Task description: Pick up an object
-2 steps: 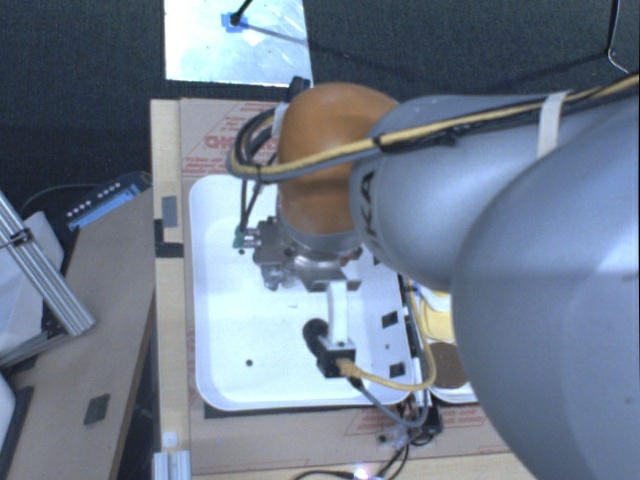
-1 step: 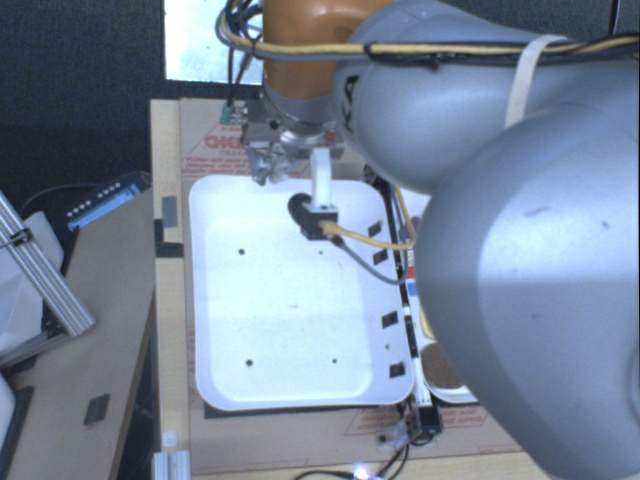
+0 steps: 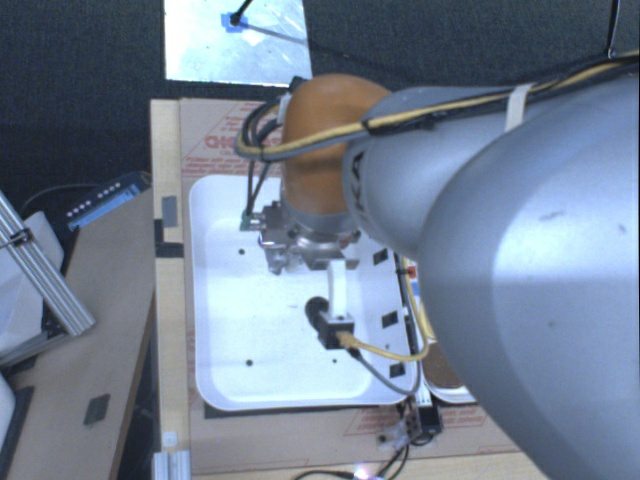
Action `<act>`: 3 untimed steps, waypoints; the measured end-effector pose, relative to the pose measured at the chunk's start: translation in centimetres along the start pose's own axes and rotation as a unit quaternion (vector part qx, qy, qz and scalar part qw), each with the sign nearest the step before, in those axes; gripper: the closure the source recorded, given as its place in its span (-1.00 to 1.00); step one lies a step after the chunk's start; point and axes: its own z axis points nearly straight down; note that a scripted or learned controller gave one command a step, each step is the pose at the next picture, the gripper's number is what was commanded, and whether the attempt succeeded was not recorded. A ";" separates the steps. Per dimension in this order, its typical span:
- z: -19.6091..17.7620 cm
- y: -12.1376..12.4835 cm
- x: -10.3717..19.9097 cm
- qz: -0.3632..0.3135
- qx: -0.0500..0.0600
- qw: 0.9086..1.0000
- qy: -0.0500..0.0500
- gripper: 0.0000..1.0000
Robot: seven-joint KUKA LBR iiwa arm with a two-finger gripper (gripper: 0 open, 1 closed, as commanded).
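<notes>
Reaching in from the right, the grey robot arm (image 3: 520,268) with its orange band (image 3: 320,138) sets the end effector (image 3: 300,253) low over the far-middle of the left shallow white plastic bin (image 3: 215,298). Whether the end effector is open or closed cannot be told, because the wrist covers it from above. Nothing establishes a hold, so the pick is judged not yet done, with grasp and lift both remaining. The object to be picked cannot be located: the bare bin floor carries a few small dark specks (image 3: 250,362), and whatever lies beneath the wrist is hidden. A sliver of the right white bin (image 3: 452,394) appears at near right. Both bins rest on a brown cardboard sheet with red print (image 3: 215,143), laid on the pale wooden bench (image 3: 100,338). Dark fabric (image 3: 80,68) backs the scene, with a reflective silver sheet (image 3: 235,28) at the far side and an aluminium rail (image 3: 40,278) at left.
</notes>
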 end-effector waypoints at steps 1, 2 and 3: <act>-6.4 4.3 1.9 -0.002 -0.011 1.000 0.003 1.00; -5.3 3.5 2.8 -0.003 -0.007 1.000 0.002 1.00; 1.4 -5.3 2.8 -0.002 0.000 1.000 0.000 1.00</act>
